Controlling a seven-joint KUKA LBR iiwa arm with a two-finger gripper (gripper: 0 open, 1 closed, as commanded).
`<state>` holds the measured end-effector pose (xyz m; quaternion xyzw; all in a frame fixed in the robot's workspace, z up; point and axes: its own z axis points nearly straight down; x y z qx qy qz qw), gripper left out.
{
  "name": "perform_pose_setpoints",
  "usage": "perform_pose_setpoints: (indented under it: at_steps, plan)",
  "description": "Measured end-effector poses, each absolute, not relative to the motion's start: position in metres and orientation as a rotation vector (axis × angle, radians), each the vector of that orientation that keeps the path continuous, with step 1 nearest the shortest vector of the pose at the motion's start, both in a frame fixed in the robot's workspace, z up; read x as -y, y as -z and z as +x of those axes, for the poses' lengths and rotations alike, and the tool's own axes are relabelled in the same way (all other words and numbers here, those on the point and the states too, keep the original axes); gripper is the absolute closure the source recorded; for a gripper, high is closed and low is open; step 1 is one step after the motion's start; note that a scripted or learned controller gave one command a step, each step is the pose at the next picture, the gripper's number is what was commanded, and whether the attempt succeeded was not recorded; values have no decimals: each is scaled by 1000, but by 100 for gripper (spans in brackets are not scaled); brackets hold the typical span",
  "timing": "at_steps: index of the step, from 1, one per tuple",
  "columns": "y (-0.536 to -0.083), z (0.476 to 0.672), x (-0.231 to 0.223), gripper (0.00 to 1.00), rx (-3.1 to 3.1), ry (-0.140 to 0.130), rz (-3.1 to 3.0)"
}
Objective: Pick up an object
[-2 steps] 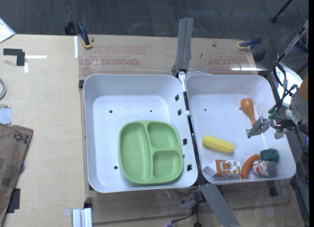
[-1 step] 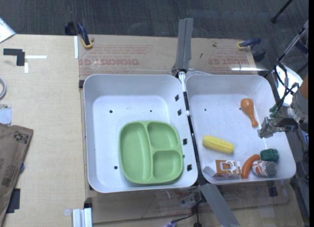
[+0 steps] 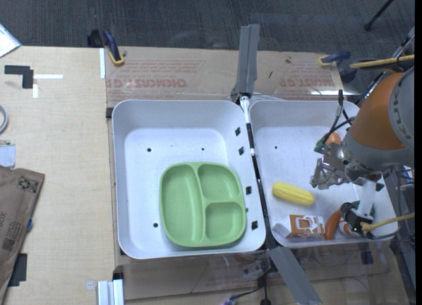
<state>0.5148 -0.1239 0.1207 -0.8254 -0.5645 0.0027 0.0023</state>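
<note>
Red print runs along the cardboard sheet (image 3: 198,76) lying behind the two white bins (image 3: 122,185); it sits upside down from this view and appears to read "CHEMCYCL…", repeated on a second stretch behind the right-hand bin, exact letters unsure. The brown cardboard piece (image 3: 16,211), well left of the bins, carries a black recycling-arrows sign and a bit of black lettering at its edge, too cropped to read. The small orange-and-white packet (image 3: 304,226) at the right bin's front has a printed label, too small to make out.
</note>
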Motion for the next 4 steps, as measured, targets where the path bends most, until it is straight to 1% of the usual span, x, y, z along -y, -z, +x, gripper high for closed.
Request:
perform_pose_setpoints:
  at_steps: [1,2,4]
  plan:
    - [-121,515,124,0,1771,-9,-2590]
    - [-89,478,97,0,2156,-5,-2279]
    - [-89,478,97,0,2157,-4,-2279]
